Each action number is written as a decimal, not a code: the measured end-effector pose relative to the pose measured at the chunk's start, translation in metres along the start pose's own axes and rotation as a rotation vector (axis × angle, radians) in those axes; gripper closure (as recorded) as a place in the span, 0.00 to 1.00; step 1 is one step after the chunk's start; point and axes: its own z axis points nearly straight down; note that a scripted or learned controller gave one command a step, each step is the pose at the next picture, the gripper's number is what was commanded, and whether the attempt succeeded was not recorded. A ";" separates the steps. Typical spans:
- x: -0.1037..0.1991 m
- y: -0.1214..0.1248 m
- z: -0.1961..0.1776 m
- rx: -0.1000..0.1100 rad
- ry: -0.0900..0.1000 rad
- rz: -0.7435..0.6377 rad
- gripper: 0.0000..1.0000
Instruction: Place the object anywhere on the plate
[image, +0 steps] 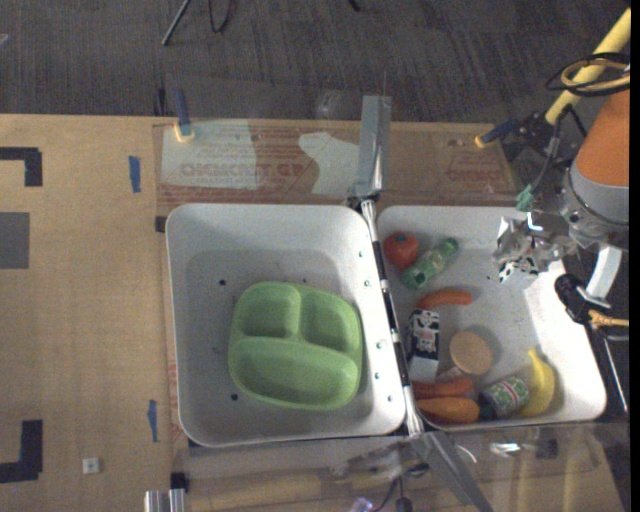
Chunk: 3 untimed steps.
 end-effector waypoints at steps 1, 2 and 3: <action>0.000 0.000 0.000 0.000 0.000 0.000 0.00; 0.035 -0.041 -0.069 0.000 0.001 0.454 0.00; 0.035 -0.041 -0.069 0.000 0.001 0.455 0.00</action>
